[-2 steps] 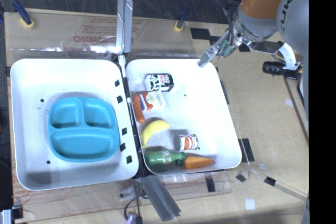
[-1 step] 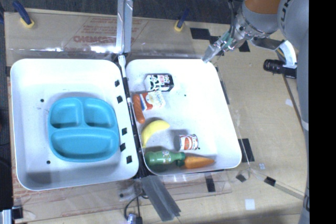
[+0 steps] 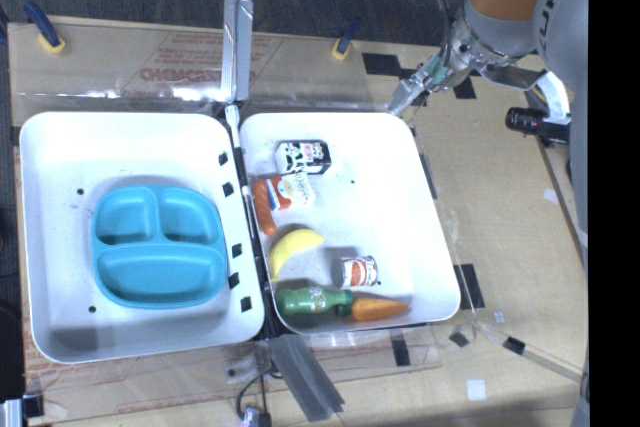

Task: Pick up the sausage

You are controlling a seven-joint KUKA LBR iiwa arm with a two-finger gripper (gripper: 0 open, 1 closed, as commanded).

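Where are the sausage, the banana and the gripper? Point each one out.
sausage [image 3: 264, 205]: camera view, on the middle of its orange length.
banana [image 3: 295, 247]: camera view, on the middle of its yellow curve.
gripper [image 3: 408, 98]: camera view, at its fingertips, over the right bin's far corner.

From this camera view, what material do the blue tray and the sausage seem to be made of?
The blue tray looks like moulded plastic with a smooth, slightly matte finish: one even colour, rounded compartment walls. The sausage is probably a plastic toy: uniform orange-red, smooth, with a faint sheen. It is too small here to be sure.
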